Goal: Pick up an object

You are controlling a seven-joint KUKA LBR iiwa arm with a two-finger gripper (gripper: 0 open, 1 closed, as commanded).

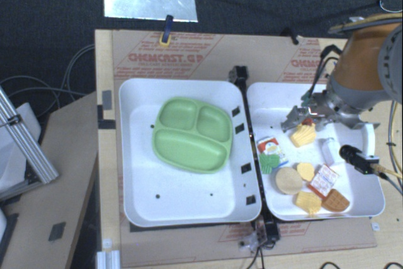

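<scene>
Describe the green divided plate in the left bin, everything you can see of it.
The green divided plate is pale green with a matte, plastic look and rounded corners. Raised ridges split it into three compartments: two smaller ones at the far side, one long one nearer the camera. It lies flat, slightly rotated, on the left bin's floor, nothing resting in it.

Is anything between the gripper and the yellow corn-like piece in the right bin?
Nothing visible. The gripper sits just above the yellow corn-like piece in the right bin, with bare bin floor between; the other toys lie farther down.

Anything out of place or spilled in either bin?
Nothing stands out. The green divided plate lies flat in the left bin; the toy food pieces sit loose inside the right bin, none over the rim.
</scene>
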